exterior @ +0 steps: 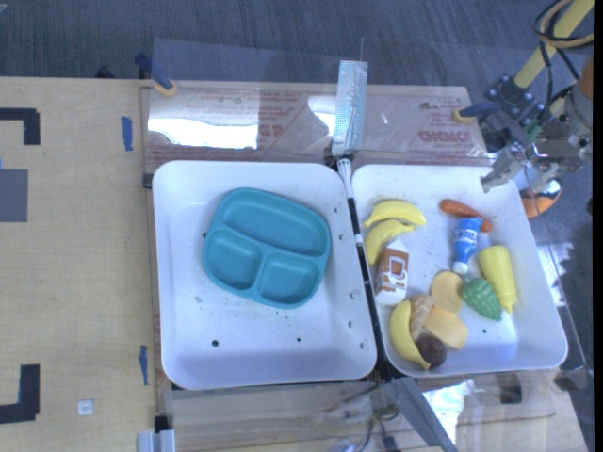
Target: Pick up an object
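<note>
Carrot (459, 208) just below-left of gripper (506, 169)

A divided plate (267, 246) lies in the left bin (179, 328); food items fill the right bin (542, 332).

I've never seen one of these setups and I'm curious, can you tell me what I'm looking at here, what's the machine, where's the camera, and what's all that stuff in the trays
This is one picture from a camera fixed above a workbench, looking down at a slant. The machine is a robot arm reaching in from the right; its gripper, the two-finger claw it grabs with, sits over the far right corner of the right bin. I see nothing in it, and I cannot tell whether it is open.

Two shallow white bins stand side by side. The left bin holds a blue divided plate. The right bin holds toy food: bananas, a small carton, a blue and white bottle, a yellow corn cob, a green piece and an orange carrot.

The job is to pick up one object.
</note>
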`<state>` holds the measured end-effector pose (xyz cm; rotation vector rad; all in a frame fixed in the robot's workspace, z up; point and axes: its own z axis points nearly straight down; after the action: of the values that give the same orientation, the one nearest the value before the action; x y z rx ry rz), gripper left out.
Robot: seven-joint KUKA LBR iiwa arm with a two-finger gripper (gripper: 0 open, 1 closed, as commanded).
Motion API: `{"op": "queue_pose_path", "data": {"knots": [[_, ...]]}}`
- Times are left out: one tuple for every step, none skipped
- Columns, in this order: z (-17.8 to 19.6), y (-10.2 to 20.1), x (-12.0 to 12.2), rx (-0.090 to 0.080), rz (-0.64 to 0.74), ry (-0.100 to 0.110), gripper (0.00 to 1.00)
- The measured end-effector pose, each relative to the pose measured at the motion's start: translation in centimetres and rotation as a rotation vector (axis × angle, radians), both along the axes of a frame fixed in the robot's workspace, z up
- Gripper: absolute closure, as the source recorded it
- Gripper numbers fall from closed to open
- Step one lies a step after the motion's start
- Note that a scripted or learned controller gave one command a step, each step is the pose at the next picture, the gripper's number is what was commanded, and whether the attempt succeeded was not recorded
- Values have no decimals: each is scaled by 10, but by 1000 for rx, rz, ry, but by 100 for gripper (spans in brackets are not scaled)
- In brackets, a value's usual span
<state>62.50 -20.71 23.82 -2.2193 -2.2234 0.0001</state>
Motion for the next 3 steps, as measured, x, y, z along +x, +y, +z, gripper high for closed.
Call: {"op": "queue_pose_path", "data": {"knots": [[12, 0, 1, -2, 2, -5, 100], [-133, 59, 29, 4, 280, 8, 100], [-127, 57, 32, -1, 279, -2, 0]]}}
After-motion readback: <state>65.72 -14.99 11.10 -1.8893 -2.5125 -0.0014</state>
